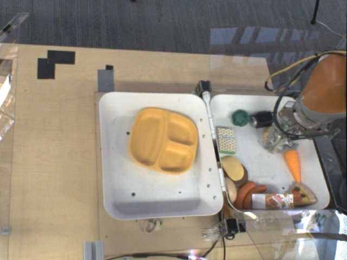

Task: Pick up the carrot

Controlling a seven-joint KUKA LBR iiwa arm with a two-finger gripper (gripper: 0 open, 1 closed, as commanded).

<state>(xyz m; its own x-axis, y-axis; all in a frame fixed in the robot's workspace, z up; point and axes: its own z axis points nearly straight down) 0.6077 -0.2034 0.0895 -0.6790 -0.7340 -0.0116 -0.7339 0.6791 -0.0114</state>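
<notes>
The carrot (293, 165) is orange and tapered. It lies in the right bin (320, 145) near its right wall, thick end toward the back and tip toward the front. My gripper (275, 140) hangs low over the same bin, just left of and behind the carrot's thick end. It looks very close to the carrot but is not around it. The arm's orange band (325, 85) rises above it at the right.
The right bin also holds a green round item (241, 117), a green-and-white packet (226, 140), a tan potato-like piece (233, 168), red sausages (250, 193), a labelled tube (277, 201) and a pizza slice (304, 194). A yellow divided tray (162, 140) sits in the left bin (116, 199).
</notes>
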